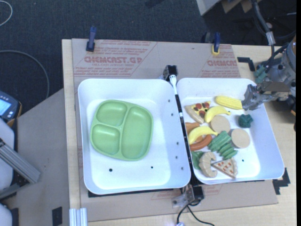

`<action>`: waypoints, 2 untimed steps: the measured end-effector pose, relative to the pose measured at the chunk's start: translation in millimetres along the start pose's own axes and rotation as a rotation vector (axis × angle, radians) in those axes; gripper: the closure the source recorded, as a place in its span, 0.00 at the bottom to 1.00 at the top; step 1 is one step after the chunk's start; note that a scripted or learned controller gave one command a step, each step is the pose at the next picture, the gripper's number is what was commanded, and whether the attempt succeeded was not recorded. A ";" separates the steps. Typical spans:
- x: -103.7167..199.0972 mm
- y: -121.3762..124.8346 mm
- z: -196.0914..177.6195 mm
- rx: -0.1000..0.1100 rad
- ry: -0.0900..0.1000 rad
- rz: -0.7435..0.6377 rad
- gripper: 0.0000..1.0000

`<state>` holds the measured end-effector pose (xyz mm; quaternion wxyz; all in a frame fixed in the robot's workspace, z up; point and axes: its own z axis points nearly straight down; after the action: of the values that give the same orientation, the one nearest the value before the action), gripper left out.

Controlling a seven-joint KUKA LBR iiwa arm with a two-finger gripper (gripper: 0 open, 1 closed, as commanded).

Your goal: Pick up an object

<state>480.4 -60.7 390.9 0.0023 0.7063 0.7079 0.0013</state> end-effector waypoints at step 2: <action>26.2 -2.3 -6.0 0.021 0.001 0.006 1.00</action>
<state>478.0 -34.5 396.8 -0.0054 0.7083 0.7058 -0.0056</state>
